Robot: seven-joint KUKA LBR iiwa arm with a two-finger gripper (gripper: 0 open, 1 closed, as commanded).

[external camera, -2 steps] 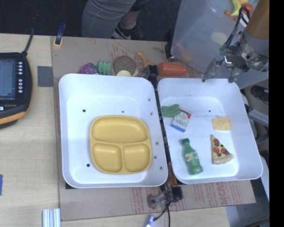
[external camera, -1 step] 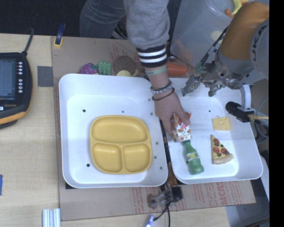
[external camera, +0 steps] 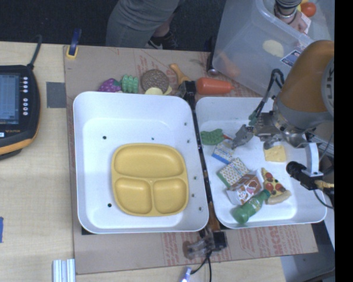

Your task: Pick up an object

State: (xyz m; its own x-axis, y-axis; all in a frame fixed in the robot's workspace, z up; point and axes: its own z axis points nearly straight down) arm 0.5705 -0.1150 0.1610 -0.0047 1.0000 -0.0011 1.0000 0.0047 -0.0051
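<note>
- Two white bins sit side by side on the table (external camera: 29,198); the right bin (external camera: 309,215) holds the small objects.
- Closest to the gripper (external camera: 242,136) is a green leaf-shaped toy (external camera: 212,137), lying flat near the bin's left wall, its long axis running roughly left to right.
- The gripper hovers just right of this toy; its dark fingers (external camera: 240,138) look slightly spread, with nothing between them.
- Below lie a blue-and-white packet (external camera: 222,155), a checkered packet (external camera: 232,171), a pizza slice (external camera: 275,185), a green bottle (external camera: 249,208) and a cheese piece (external camera: 276,153).
- The left bin (external camera: 94,110) holds a yellow divided tray (external camera: 150,178).
</note>
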